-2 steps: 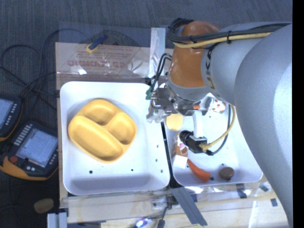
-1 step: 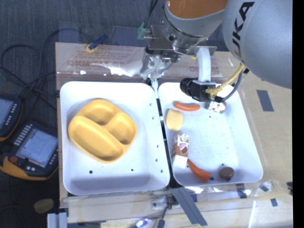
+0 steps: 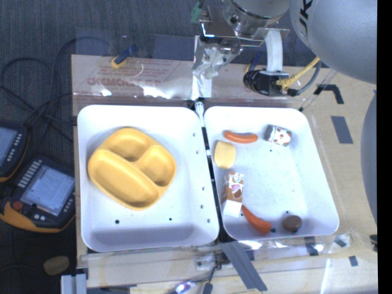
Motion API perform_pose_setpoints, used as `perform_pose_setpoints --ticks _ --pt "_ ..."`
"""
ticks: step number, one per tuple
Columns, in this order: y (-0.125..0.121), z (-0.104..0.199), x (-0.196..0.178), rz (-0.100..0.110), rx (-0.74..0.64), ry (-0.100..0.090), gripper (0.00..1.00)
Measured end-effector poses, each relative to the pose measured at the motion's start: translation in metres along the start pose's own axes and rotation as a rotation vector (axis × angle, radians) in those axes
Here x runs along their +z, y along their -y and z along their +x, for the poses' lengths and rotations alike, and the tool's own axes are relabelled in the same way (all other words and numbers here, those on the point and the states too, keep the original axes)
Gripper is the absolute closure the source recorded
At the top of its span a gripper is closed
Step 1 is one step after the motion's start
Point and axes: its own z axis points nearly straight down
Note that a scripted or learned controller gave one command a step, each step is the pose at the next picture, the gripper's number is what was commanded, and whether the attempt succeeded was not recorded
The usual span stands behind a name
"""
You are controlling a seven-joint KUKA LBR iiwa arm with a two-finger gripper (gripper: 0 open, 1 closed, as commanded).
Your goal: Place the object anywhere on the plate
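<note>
Your gripper (image 3: 207, 63) hung above the far edge of the bench, beyond both bins; whether it was released or clenched could not be told. The yellow plate (image 3: 131, 166) sat in the left bin (image 3: 98, 118). In the right bin (image 3: 318, 182) lay a sausage (image 3: 241, 137), a yellow wedge (image 3: 225, 154), a small carton (image 3: 278, 135), a wrapped snack (image 3: 233, 189), an orange piece (image 3: 257, 220) and a brown lump (image 3: 292, 223).
</note>
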Motion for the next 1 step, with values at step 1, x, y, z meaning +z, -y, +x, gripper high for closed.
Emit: perform_pose_setpoints --ticks 1 --pt "-0.0497 0.0141 0.0001 0.001 -0.002 0.0 1.0"
